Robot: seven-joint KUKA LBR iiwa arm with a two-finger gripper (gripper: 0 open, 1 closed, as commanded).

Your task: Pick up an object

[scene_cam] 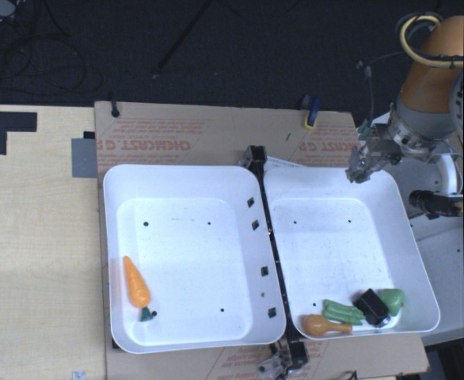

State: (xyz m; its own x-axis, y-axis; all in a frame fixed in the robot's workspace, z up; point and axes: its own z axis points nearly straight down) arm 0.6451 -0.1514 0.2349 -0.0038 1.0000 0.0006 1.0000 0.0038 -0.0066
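Looks like it's only at the approach step: the hand [362,167] hangs over the right bin's [339,212] far corner, can't tell its grip state, so next it must reach the black block [372,305].

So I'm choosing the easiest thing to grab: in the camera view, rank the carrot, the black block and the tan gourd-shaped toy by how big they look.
1. Carrot, the longest.
2. Tan gourd-shaped toy.
3. Black block.
The last two look close, and the block partly overlaps green pieces, so that order is unsure.
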